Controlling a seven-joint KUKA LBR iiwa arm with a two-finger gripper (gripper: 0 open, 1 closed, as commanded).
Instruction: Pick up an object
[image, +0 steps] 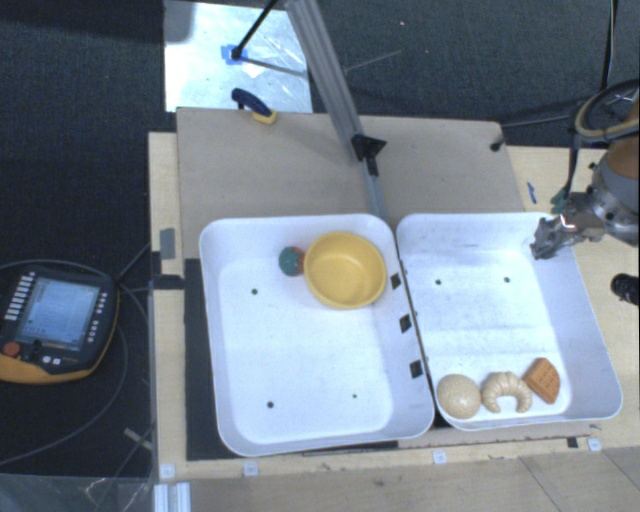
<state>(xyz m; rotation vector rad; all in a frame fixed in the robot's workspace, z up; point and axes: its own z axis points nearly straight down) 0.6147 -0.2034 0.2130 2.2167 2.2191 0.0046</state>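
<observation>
Over on the right, the gripper (549, 240) hangs at the upper right corner of the right bin (480, 300), just above its rim, with the grey arm (615, 200) reaching in behind it from the edge of the bench. From where I stand the tip is a small dark, blurred shape, and I cannot tell how it is set; nothing shows in it, and it touches none of the objects. Those lie well apart from it. Along the near edge of the right bin sit three pieces in a row: a pale round bun (459, 395), a croissant (507, 391) beside it, and an orange waffle-like piece (543, 379) at the end. In the left bin (300, 400), a yellow bowl (345, 270) stands upright near the far rim, with a small green ball (291, 261) touching its left side.
</observation>
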